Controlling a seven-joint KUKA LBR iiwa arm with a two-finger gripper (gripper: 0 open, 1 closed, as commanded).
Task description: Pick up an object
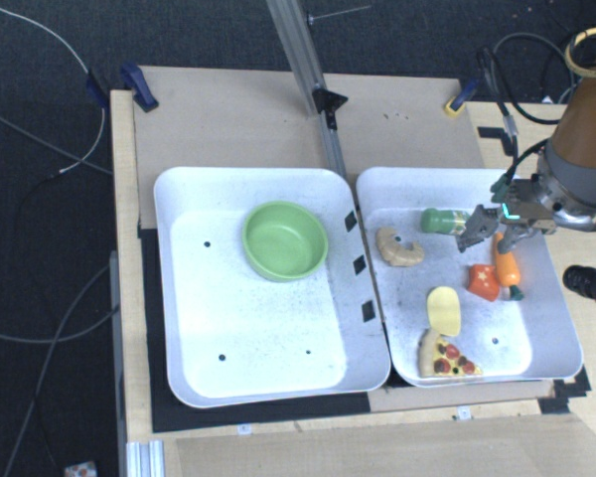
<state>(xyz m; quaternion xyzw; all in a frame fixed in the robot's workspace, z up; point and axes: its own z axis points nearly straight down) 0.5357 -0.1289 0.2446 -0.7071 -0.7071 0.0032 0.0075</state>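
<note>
camera view, left to right: the left bin [189, 296] holds a green bowl [285, 239] near its top middle. the right bin [551, 311] holds a tan bread-like piece [400, 248] by its left wall, a yellow piece [443, 309] below it, a pizza slice [445, 355] at the bottom rim, a green bottle [441, 221] lying near the top, then a red piece [483, 281] and a carrot [508, 266] touching each other at right. the gripper [495, 230] hangs over the bottle's right end and just above the carrot; whether it is spread or pinched i cannot tell. nothing shows between it. the carrot looks like a light, stiff, smooth plastic toy, likely to slip or roll, so a grasp across its thick middle seems safest.
</note>
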